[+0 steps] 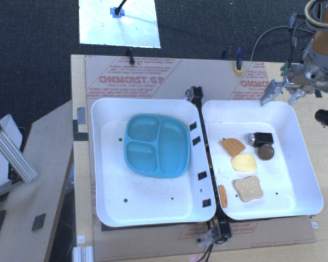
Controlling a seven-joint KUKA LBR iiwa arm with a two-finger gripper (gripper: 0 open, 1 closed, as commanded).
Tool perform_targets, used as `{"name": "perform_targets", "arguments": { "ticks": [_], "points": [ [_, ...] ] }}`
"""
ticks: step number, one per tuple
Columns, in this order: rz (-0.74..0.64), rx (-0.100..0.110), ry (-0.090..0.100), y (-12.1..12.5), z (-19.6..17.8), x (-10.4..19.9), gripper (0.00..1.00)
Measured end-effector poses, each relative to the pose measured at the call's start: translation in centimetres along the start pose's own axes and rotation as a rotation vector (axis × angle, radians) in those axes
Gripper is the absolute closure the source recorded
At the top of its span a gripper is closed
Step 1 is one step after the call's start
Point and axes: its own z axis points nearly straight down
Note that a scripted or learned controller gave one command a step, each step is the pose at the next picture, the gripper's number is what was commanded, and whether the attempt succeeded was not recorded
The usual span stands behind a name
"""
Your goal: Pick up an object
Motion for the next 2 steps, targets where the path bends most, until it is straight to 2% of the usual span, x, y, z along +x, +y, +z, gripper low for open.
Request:
{"name": "perform_targets", "arguments": {
  "ticks": [1, 2],
  "points": [
    [-0.002, -0.012, -0.002, 0.2, -0.8, 0.1, 0.0],
    [-0.001, -0.01, -0.002, -0.2, 3.5, 0.3, 0.0]
  ]
}}
